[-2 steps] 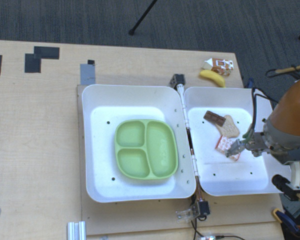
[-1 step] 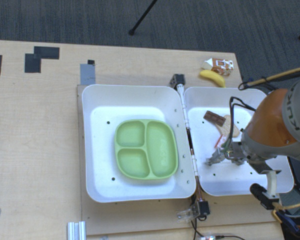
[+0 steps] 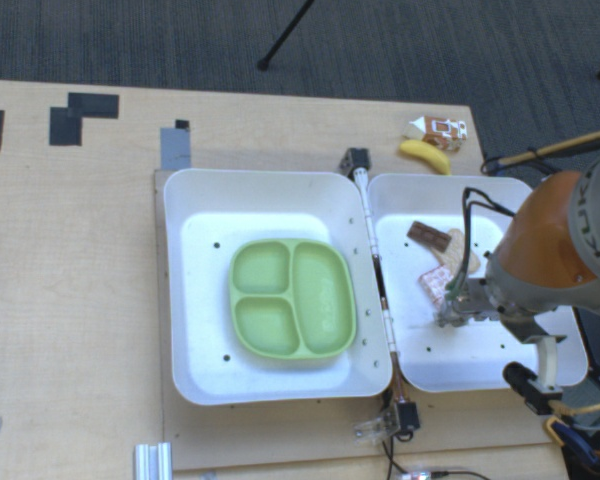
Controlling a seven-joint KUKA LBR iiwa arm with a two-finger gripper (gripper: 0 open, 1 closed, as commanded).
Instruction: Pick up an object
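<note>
Down at the near edge of the light wooden bench [image 3: 70, 298] there's a small tangle of wires and a metal clip [image 3: 385, 426] sitting just below where the two bins meet. The shallow white right-hand bin [image 3: 480, 363] has the grey arm with the orange band [image 3: 545, 243] reaching in from the right, and its two-finger gripper [image 3: 452, 313] is down low over the bin floor, right next to a small pink-and-white packet [image 3: 436, 282]. Honestly can't make out whether the gripper is grasping anything, too small and dark at the tip. Just behind the packet lies a round tan cookie-like piece [image 3: 462, 253] with a dark brown chocolate-bar-shaped block [image 3: 428, 235] touching it on the left.

The shallow white left-hand bin [image 3: 195, 298] holds a pale green plastic divided plate [image 3: 292, 299] with three compartments, sitting pretty much in the middle.

Further back, outside the bins, a yellow toy banana [image 3: 424, 154] lies on the bench beside a small white-and-orange carton [image 3: 440, 128]. Black tape patches [image 3: 80, 116] sit at the far left of the bench.
</note>
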